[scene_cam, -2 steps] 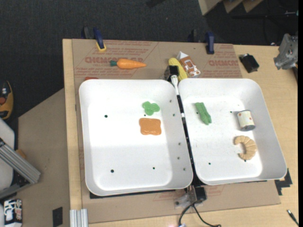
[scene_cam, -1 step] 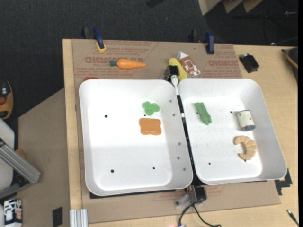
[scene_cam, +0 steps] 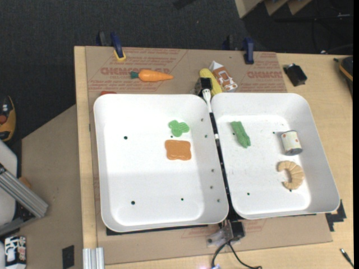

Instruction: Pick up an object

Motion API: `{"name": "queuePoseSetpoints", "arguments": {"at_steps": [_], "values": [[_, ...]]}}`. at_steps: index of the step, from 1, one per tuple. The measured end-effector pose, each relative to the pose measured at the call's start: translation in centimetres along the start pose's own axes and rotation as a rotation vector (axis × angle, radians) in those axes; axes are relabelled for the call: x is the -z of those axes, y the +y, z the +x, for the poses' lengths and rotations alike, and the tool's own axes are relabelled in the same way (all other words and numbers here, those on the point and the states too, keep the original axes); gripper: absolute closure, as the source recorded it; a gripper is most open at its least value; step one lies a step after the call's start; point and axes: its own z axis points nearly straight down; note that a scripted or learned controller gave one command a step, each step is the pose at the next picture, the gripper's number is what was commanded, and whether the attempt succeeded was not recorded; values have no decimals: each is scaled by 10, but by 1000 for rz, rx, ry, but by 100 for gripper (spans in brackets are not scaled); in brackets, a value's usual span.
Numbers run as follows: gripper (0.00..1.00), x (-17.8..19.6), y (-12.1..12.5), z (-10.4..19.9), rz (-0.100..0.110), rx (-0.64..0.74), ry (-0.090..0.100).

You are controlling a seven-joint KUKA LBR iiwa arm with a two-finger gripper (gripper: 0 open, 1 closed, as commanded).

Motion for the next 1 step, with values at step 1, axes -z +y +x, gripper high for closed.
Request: {"name": "queuePoseSetpoints", "arguments": {"at_steps": [1], "values": [[100, 2, -72, 50, 4, 8, 7]]}}
